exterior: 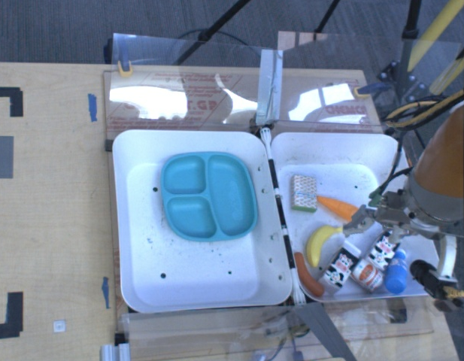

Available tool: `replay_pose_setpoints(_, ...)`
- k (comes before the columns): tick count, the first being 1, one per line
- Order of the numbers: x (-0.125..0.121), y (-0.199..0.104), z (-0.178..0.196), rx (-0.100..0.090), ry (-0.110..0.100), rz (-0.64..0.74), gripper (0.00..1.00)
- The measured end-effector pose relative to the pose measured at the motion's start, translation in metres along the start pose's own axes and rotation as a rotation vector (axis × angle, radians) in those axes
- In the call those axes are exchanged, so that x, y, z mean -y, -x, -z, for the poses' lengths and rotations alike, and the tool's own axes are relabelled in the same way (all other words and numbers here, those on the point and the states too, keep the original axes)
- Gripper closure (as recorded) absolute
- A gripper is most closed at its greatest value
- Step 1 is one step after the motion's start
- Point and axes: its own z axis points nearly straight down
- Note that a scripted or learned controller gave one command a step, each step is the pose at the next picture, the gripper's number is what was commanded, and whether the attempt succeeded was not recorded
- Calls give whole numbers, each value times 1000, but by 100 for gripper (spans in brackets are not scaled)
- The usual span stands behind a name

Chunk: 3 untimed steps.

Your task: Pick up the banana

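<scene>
Worktop: I saw a pale wooden worktop (51, 224) over a dark carpeted floor, with tripod legs and cables behind it and blue tape marks along its left side.
Bins: two shallow white plastic bins sat side by side, their rims touching at the middle; clear, glossy panels stood behind them, I judged to keep things from sliding off the back.
Left bin: the left bin (141, 269) carried a teal divided plate (209, 195), smooth and rounded, with three compartments, none holding anything I could see.
Right bin: the right bin (337, 160) was crowded toward its near edge, probably where loose items had settled.
Banana: the banana (319, 244) lay in the right bin, short, curved and matte yellow, just left of the pincer and touching or nearly touching the cow-patterned cartons (357, 260).
Neighbours: a carrot (337, 206) lay just above the banana, a speckled sponge block (304, 192) beyond it, a red sausage (307, 274) along the near rim, and a blue bottle (396, 273) to the right.
Arm: the grey arm with its orange band (448, 164) reached in from the right.
Pincer: the pincer (367, 220) hung low over the clutter beside the banana; I could not tell whether it was released or clenched, and nothing showed between its tips.
Judgement: I reckoned the grasp was not yet made.
</scene>
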Motion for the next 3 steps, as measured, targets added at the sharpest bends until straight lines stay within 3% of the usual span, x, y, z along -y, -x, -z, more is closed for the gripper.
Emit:
replay_pose_setpoints(1, 17, -78, 17, -1, -2, 249, 0)
replay_pose_setpoints(2, -16, -43, -62, -2, -3, 329, 0)
replay_pose_setpoints(3, -18, -43, -50, -1, 4, 327, 100)
